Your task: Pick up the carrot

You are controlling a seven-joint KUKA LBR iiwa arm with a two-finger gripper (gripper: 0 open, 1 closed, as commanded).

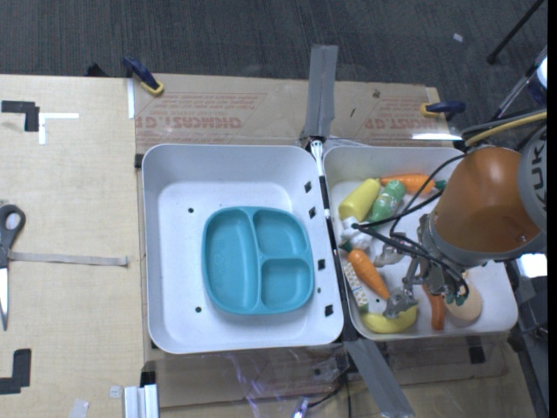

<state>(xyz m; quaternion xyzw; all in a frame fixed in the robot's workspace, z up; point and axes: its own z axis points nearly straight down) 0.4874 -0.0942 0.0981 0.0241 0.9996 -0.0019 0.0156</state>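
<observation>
- The carrot (pixel 368 273) lies slanted in the right bin (pixel 496 320), near its left wall, just left of the gripper (pixel 402 301).
- The gripper hangs low over the bin's front edge, above a banana (pixel 388 322); whether it is apart or together cannot be told.
- The arm (pixel 486 203) hides much of the bin's right side.
- The left bin (pixel 165 233) holds a blue tray (pixel 258 259).

Bright even overhead light, soft shadows, mostly sharp

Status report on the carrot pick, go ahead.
Gripper low in the right bin, fingers unclear. Carrot lying loose just beside it, not held. Banana and other toy food crowd around.
</observation>
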